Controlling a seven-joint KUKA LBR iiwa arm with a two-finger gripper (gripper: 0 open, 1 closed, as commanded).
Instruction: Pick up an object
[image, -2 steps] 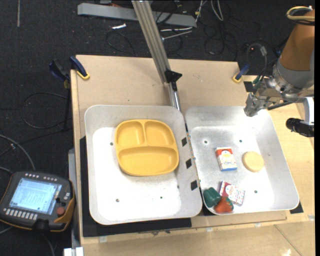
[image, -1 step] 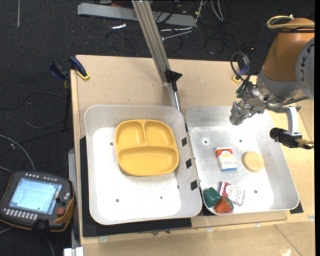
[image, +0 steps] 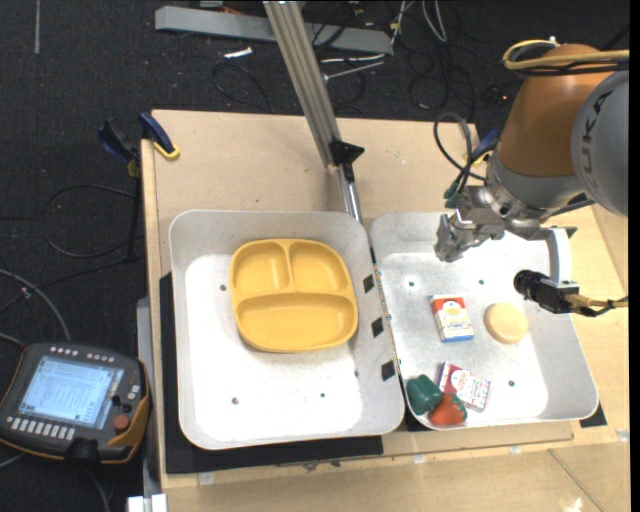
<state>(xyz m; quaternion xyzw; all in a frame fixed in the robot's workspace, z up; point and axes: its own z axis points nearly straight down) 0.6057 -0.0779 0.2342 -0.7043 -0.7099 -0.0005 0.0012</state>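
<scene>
Bench's right bin: I've parked gripper at 12 o'clock of small carton to line up; grip state unreadable.

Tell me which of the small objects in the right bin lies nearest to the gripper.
The small carton with the orange front. It lies just below the gripper, closer than the pale round object or the items at the bin's bottom edge.
</scene>
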